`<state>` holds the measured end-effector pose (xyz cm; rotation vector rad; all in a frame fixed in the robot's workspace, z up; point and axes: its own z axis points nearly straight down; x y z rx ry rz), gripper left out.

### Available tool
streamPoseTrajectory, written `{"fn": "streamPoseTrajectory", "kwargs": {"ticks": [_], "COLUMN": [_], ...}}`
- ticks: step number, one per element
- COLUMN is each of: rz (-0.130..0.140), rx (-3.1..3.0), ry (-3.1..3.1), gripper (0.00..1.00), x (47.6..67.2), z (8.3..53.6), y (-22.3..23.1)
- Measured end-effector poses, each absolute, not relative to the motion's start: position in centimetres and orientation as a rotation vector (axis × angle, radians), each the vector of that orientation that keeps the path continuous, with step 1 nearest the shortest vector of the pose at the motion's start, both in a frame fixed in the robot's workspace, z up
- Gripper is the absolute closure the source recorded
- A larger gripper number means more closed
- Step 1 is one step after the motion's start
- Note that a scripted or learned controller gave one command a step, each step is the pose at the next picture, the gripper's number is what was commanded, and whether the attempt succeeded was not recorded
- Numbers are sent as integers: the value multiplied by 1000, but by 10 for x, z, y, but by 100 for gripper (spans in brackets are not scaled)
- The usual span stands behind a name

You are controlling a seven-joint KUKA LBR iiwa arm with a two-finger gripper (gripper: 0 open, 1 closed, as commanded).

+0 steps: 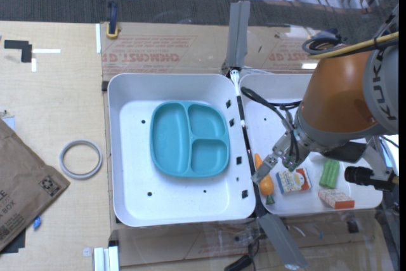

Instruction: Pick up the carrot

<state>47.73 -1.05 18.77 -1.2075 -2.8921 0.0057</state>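
The carrot (pixel 266 185) is a small orange piece lying in the right bin (pixel 279 89), close to that bin's left wall and near its front. A thin orange sliver of it shows a little further back, along the wall. My gripper (pixel 274 165) hangs low over the bin under the orange wrist band (pixel 336 95). Its tip lies across the carrot, hiding the carrot's middle. Whether it touches the carrot cannot be made out from this slanted view.
Beside the carrot lie a small printed carton (pixel 293 181), a green packet (pixel 330 172) and a red-and-white box (pixel 336 200). The left bin (pixel 127 155) holds a teal divided plate (pixel 189 138). A tape ring (pixel 80 158) rests on the bench at left.
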Motion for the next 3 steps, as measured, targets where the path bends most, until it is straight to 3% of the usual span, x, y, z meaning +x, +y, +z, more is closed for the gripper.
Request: {"fn": "streamPoseTrajectory", "kwargs": {"ticks": [1,2,3], "rz": [2,2,2], "rx": [-1328,-1263,-1536], "ry": [-2850,-2875,-2741], "gripper": [0,0,0], "x": [479,477,478], "z": [381,191,191], "y": [-32,-18,-77]}}
